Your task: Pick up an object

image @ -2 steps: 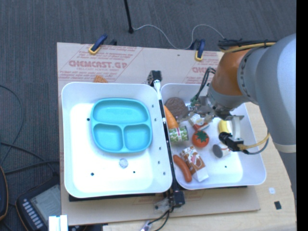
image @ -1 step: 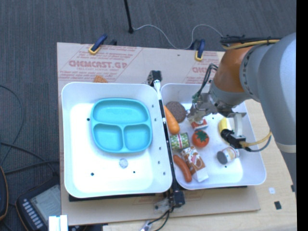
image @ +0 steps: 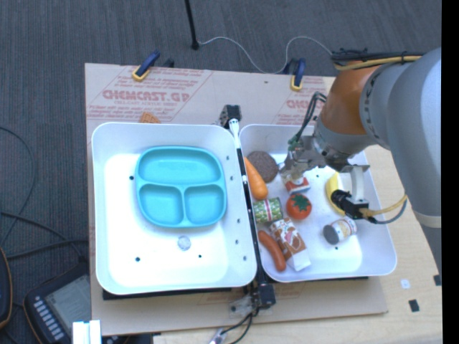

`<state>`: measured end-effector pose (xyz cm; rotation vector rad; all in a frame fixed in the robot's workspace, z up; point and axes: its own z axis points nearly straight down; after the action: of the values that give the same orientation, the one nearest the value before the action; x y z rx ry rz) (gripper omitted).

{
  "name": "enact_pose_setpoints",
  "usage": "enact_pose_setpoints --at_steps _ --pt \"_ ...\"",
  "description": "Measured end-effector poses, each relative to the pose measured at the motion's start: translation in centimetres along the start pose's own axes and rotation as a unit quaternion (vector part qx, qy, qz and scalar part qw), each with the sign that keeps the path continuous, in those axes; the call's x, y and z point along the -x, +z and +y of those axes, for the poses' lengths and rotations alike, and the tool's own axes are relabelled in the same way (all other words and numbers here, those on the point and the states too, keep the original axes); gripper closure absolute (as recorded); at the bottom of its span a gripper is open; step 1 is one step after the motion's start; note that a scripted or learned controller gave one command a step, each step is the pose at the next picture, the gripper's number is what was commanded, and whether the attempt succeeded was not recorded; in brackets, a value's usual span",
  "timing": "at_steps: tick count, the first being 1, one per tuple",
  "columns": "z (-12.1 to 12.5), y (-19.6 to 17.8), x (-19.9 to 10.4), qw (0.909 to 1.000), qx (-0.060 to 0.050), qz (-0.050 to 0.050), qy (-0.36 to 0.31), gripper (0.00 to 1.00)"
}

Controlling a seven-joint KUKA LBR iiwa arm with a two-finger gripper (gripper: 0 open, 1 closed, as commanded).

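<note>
Claw (image: 294,165) hangs low over the upper middle of the right white plastic bin (image: 380,253), at the end of the grey arm with its orange band (image: 344,106). Whether it is wide or narrow cannot be told from this slant, and nothing can be seen held in it. Just below it, touching or nearly so, lies a small red-and-white carton (image: 298,185), too small to tell which way its long axis runs.

The right bin holds nine things, one of each:
- a smooth orange plastic carrot (image: 255,180) along the left wall, long axis running from upper left to lower right, thick end toward the bottom;
- a flat brown round patty (image: 267,165) just beside the carrot;
- a round red toy tomato with a green top (image: 300,206) below the carton;
- a green-and-red printed can (image: 267,210) lying on its side;
- a curved yellow banana (image: 334,194) to the right, partly behind a black cable;
- a small grey jar with a pale label (image: 339,231), tilted;
- a red sausage (image: 272,251) pointing to the lower right;
- a red-and-white printed packet (image: 290,239) touching the sausage.

The left white bin (image: 107,264) holds one light blue plastic tray with three compartments (image: 181,187) and one small clear disc (image: 184,243).
</note>
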<state>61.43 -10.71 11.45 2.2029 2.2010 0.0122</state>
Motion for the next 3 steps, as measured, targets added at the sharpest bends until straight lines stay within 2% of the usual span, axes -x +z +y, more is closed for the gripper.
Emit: enact_pose_setpoints --at_steps 1,2,3 --pt "0.0 0.0 0.0 1.0000 0.000 0.000 0.000 0.00" --pt "-6.2 2.5 -0.4 0.9999 -0.010 0.006 0.000 0.00" --pt "-6.0 1.5 -0.4 0.9999 -0.009 0.006 0.000 1.00"
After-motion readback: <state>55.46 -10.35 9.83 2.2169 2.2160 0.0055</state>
